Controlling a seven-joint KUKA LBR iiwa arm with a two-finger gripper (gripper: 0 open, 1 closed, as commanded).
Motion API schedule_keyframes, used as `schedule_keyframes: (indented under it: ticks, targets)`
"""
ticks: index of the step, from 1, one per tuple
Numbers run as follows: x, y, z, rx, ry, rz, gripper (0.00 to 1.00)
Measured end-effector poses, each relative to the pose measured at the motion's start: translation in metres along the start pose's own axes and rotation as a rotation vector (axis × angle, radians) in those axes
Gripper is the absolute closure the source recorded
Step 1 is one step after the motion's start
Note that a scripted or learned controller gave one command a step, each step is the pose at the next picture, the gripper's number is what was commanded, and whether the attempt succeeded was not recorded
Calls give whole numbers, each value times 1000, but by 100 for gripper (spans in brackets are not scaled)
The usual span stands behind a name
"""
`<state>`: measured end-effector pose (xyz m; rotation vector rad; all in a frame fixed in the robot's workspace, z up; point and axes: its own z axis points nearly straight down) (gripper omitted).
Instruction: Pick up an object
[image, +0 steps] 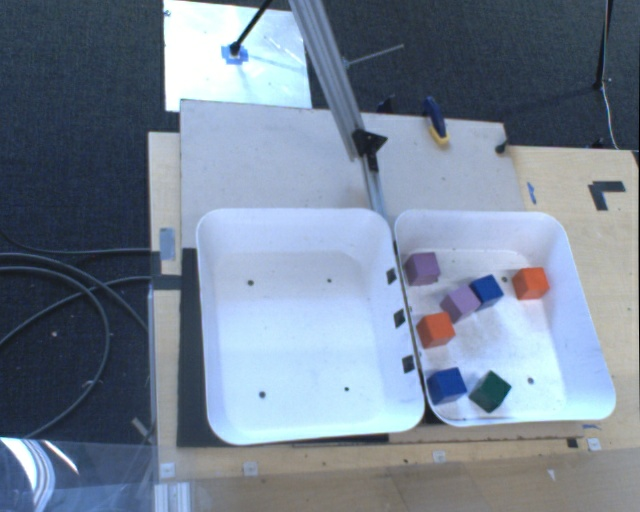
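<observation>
From the camera view, I judge the pick not yet begun: every block lies loose in the right bin (575, 300), none lifted. My gripper's state I cannot tell. I count seven blocks there: two purple (422, 267) (460, 302), two orange (531, 283) (436, 329), two blue (487, 290) (447, 384), and one dark green (490, 391) at the near side. The left bin (215, 330) sits just beside it. Two bins in all.
</observation>
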<state>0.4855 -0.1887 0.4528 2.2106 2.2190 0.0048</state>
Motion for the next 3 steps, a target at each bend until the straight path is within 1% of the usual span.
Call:
schedule_keyframes:
  ticks: [1, 2, 3]
  targets:
    - [2, 40, 36, 8, 4, -2, 100]
    - [7, 44, 46, 7, 4, -1, 100]
    - [9, 79, 66, 5, 2, -1, 100]
